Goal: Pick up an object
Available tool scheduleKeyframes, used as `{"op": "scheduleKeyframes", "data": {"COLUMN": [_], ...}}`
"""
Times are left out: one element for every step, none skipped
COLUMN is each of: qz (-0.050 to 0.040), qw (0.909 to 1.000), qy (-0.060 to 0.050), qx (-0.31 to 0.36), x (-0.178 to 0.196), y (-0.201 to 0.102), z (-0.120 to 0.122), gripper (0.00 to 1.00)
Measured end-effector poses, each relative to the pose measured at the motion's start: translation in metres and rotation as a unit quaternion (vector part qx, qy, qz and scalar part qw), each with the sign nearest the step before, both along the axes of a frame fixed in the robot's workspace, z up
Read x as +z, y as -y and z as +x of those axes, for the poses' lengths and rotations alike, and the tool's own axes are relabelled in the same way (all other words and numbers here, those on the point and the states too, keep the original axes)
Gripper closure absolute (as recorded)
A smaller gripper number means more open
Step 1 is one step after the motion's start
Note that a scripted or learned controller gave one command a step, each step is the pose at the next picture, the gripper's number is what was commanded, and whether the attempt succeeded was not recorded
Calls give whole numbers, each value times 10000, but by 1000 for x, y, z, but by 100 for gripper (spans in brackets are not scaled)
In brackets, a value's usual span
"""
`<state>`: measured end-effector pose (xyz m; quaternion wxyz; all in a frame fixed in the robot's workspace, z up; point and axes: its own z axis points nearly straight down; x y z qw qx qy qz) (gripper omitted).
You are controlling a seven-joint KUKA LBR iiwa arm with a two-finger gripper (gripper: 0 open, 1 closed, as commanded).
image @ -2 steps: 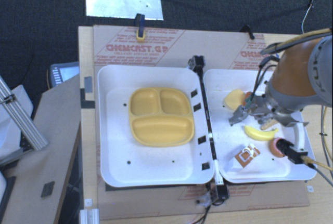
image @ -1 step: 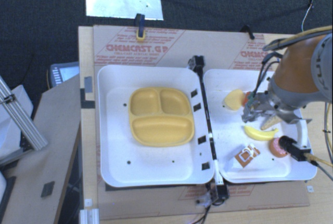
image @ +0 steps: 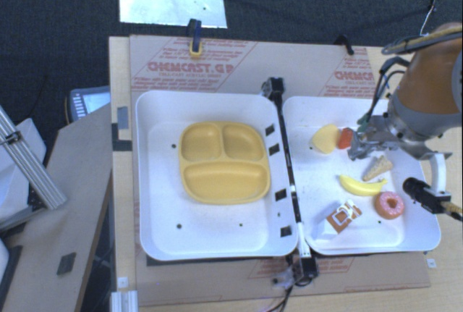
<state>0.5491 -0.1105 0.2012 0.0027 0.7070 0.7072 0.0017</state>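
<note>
The right bin (image: 318, 231) holds several toy foods. A yellow lemon-like piece (image: 325, 138) lies at its upper left with a small red piece (image: 346, 137) touching its right side. A banana (image: 360, 185) lies mid-bin, a pale wedge (image: 377, 169) just above its right end, a pink donut (image: 390, 205) to its lower right, and a brown-and-white block (image: 343, 217) near the front. My gripper (image: 364, 149) hangs low over the bin, right beside the red piece and just above-left of the wedge. Nothing shows held in it.
The left bin (image: 155, 231) carries a yellow divided plate (image: 221, 162). A black-clipped divider (image: 283, 158) runs between the bins. The arm (image: 430, 86) comes in from the right above the right bin's far corner. Cardboard (image: 217, 64) lies under both bins.
</note>
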Motion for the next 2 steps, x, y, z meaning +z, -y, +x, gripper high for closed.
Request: {"op": "scheduleKeyframes", "data": {"qz": [-3, 2], "qw": [10000, 10000], "qy": [13, -10], "qx": [17, 18], "x": [63, 79], "y": [6, 6], "z": [1, 2], "gripper": [100, 100]}}
